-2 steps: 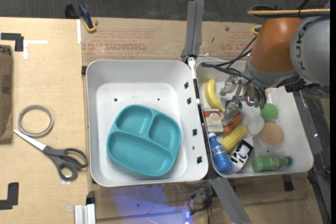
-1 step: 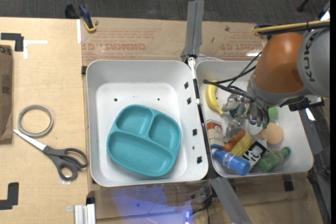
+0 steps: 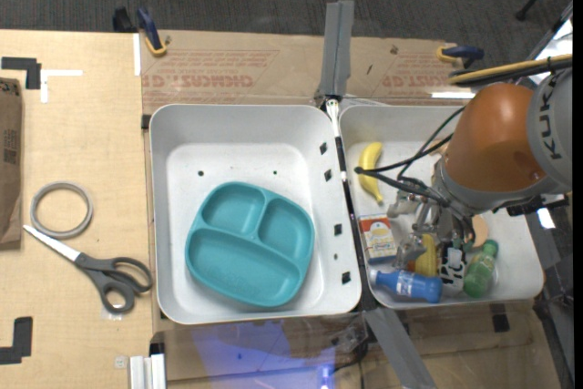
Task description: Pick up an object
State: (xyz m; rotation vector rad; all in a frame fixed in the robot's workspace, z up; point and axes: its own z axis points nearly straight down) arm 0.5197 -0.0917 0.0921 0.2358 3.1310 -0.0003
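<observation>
The right bin point(image 3: 405, 110) holds a yellow banana point(image 3: 369, 170) at its back left and a small orange-and-white carton point(image 3: 377, 239) in the middle. A blue bottle point(image 3: 410, 285) lies along the front wall, with a green bottle point(image 3: 480, 262) at the front right. Between them sit a yellow item point(image 3: 426, 258) and a black-and-white item point(image 3: 451, 267). My gripper point(image 3: 421, 228) hangs low over the middle of this bin, right of the carton and just above the yellow item. The arm's orange band point(image 3: 492, 141) hides the bin's back right part.
A teal divided plate point(image 3: 250, 243) lies in the left bin point(image 3: 237, 118). Scissors point(image 3: 96, 269) and a tape roll point(image 3: 62, 209) rest on the bench to the left. A grey post point(image 3: 338, 46) stands behind the wall that divides the bins.
</observation>
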